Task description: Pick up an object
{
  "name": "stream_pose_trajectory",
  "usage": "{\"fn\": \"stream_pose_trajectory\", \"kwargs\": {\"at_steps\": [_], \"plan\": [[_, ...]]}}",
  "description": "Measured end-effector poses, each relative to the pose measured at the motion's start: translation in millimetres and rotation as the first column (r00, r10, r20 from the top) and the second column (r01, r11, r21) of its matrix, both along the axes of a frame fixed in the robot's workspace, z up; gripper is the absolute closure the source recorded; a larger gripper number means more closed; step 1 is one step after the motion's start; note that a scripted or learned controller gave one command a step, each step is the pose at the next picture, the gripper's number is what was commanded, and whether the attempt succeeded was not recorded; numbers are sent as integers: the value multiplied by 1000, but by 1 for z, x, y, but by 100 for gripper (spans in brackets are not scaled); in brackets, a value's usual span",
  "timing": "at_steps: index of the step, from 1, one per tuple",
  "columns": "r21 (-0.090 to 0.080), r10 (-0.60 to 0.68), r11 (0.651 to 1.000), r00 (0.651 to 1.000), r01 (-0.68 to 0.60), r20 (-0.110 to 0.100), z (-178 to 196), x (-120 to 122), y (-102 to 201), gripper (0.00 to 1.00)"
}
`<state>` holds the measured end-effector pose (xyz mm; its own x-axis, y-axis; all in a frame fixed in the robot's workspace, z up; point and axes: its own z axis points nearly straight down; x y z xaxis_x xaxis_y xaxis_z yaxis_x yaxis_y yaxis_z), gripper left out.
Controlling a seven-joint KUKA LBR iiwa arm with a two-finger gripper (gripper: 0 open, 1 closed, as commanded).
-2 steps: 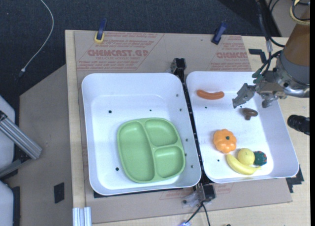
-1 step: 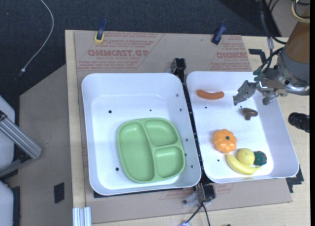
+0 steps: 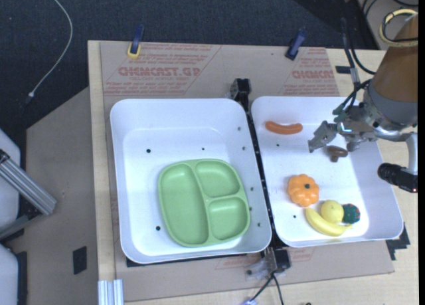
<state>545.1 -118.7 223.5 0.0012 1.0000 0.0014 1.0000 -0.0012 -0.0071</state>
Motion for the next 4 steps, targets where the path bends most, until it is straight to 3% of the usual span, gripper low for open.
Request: {"fn": "stream_pose_trajectory", "kwargs": {"at_steps": [2, 3, 4], "plan": [[1, 1, 1000, 1000, -1, 0, -97, 10, 14, 0], [-1, 0, 1000, 1000, 0, 8, -83, 12, 13, 100], [-3, 2, 1000, 1000, -2, 13, -38, 7, 15, 100]]}}
